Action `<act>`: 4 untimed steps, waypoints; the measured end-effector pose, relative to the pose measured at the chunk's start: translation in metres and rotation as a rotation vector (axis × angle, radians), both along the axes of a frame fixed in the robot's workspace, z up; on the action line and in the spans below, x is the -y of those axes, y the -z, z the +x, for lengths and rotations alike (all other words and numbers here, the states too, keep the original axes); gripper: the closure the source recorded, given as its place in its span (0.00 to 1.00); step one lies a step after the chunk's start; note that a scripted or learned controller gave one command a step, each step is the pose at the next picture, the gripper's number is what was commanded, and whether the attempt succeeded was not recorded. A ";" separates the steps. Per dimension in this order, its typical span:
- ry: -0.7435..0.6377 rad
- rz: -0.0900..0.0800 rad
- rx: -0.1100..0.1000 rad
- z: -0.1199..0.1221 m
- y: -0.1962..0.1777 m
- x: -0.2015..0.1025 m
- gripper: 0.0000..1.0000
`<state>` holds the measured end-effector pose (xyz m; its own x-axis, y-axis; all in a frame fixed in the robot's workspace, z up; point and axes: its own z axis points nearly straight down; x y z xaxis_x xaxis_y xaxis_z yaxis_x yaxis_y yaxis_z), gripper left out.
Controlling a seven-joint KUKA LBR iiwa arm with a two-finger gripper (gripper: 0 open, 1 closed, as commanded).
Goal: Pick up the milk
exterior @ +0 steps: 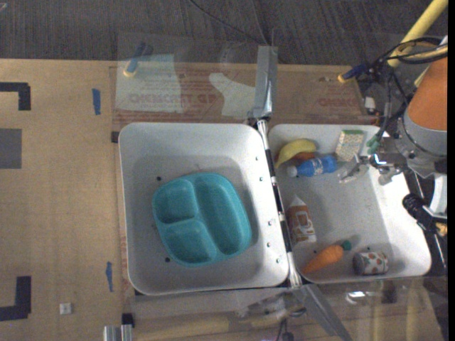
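One milk (301, 220) carton is lying well below and left of the gripper (361, 168), whose fingers are spreading empty. Descending here is risking grabbing the blue bottle (317, 165) just beside it instead.

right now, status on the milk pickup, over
Tool over right white bin, near blue bottle; nothing between fingers. Small brown-and-white milk carton lying by left wall, untouched. Orange carrot just below it; yellow banana above.

High slanted view (both bins (135, 148))
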<state>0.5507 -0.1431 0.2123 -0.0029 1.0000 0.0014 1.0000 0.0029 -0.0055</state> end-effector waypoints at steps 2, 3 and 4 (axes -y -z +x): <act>-0.243 -0.018 0.030 -0.047 0.122 -0.034 0.00; 0.021 -0.003 0.004 -0.063 0.014 0.008 0.00; -0.237 -0.005 0.011 -0.069 0.125 -0.025 0.00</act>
